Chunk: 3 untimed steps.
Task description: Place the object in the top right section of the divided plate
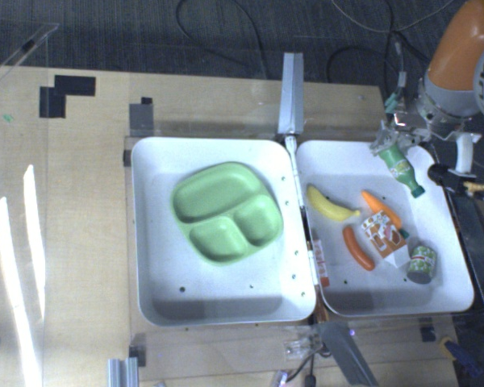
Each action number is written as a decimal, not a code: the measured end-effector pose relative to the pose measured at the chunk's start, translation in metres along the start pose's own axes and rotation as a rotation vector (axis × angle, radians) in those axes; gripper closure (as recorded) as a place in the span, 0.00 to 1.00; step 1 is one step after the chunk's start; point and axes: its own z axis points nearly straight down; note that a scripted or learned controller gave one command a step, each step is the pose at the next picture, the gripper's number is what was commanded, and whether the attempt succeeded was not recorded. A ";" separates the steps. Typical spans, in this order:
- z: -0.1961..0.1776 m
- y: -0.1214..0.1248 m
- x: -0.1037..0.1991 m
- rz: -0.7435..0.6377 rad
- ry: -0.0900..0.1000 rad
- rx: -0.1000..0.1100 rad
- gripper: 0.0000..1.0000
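Bottle (pixel 402 168) seems clamped in my gripper (pixel 390 144) above the right bin (pixel 456 297); I'd carry it level, releasing over the green plate's (pixel 226 210) top right section.

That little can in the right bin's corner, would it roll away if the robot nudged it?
Probably. The can seems to lie tilted on its rounded side, so a nudge could roll it, though the bin's wall close beside it would likely stop it. It looks rigid, with a smooth surface that might slip in the pincer.
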 end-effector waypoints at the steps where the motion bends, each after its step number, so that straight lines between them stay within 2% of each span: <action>1: -0.018 -0.002 0.035 0.225 0.001 0.002 1.00; 2: -0.087 -0.047 0.108 0.117 0.002 0.000 1.00; 3: -0.080 -0.021 0.174 0.015 0.002 0.003 1.00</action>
